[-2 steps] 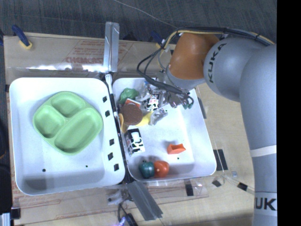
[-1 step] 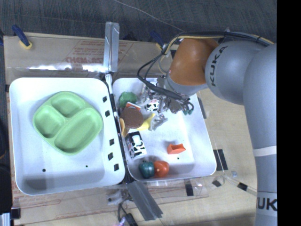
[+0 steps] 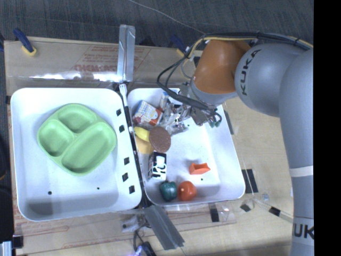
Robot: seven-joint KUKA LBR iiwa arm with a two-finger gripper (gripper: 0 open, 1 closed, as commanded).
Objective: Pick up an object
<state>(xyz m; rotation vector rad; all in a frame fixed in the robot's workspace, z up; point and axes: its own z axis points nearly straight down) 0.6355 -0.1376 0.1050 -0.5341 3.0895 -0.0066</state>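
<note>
Several objects lie in the right bin, all on its left and lower side: a carton, a yellow piece, a brown disc, a black-and-white block, an orange wedge, a green ball and a red ball. The left bin holds a green tray.

The gripper sits low in the upper part of the right bin, just beside the carton and close above the disc. Whether its fingers are open or closed cannot be told; cabling and metal parts obscure them, and no object is visible between them.

Recommendation: the cluster by the divider is crowded, so a grasp there risks catching two items or pinning one against the wall. The wedge stands apart and appears the cleaner target. Descend vertically, centred, and close only once the fingers straddle it.

The arm reaches in from the right, its orange band over the bin's upper edge, wrist pitched downward.
</note>
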